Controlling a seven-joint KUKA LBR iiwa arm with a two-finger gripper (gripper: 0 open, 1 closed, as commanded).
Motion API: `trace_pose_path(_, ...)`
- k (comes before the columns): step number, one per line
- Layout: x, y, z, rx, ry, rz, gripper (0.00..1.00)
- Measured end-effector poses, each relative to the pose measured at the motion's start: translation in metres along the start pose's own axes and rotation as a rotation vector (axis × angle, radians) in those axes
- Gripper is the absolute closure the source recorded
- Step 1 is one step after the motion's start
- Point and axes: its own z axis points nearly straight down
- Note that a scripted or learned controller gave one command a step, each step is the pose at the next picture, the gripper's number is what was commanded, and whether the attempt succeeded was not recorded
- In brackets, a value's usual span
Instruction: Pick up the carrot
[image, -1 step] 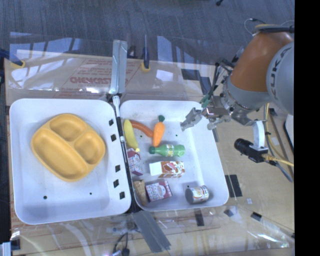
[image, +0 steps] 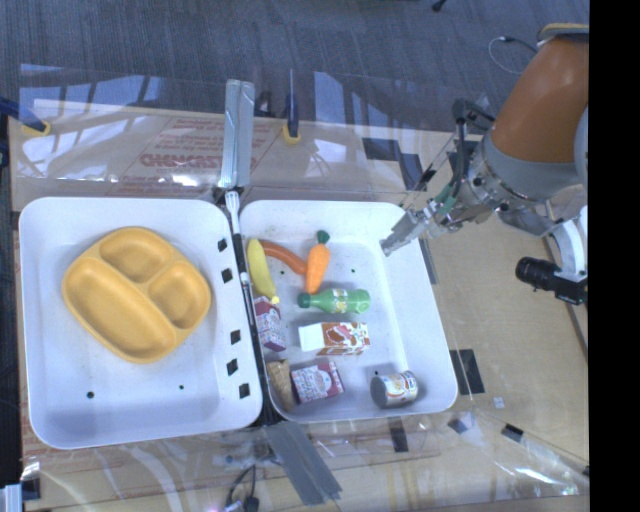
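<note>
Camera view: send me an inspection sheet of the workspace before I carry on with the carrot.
Surface: two shallow white bins side by side, left bin and right bin, on a bench.
Job's things: carrot lies in the right bin, green top toward the far wall, apart from the pincer.
Clutter: yellow divided plate in the left bin; banana, green bottle, cartons, can around the carrot.
Grippers: pincer hovers over the right bin's far right corner; nothing seen between its fingers.
Cables: thin wires by the wrist.
Surroundings: grey floor beyond the bench.
</note>
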Motion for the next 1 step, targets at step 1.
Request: trace_pose_path(1,0.0567,0.0717,0.0893,0.004,0.003,-0.209,0.0)
